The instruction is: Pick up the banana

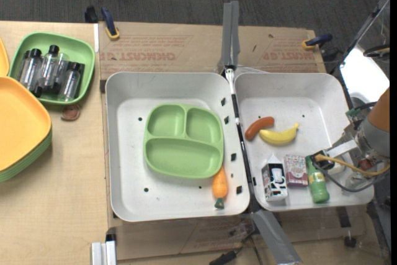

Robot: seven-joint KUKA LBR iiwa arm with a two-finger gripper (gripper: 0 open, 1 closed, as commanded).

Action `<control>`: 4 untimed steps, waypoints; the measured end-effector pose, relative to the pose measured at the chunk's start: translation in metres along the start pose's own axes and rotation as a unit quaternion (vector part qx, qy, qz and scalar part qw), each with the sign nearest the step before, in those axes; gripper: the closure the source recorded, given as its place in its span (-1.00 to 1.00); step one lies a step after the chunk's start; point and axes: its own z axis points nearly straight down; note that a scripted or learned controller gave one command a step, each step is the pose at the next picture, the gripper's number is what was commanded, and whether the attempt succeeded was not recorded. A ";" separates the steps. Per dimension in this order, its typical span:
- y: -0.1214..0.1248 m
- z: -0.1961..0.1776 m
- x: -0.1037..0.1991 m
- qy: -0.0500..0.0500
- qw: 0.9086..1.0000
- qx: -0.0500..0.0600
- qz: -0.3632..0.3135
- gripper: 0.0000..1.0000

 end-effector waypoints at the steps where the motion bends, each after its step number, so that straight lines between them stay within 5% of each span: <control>1: 0.005 -0.063 0.045 -0.004 1.000 -0.006 0.020 -1.00; 2: -0.050 -0.016 0.070 -0.005 1.000 -0.005 0.020 -1.00; 3: 0.022 -0.080 0.056 -0.004 1.000 -0.006 0.022 -1.00; 4: -0.051 -0.031 0.094 0.003 1.000 -0.008 0.020 -1.00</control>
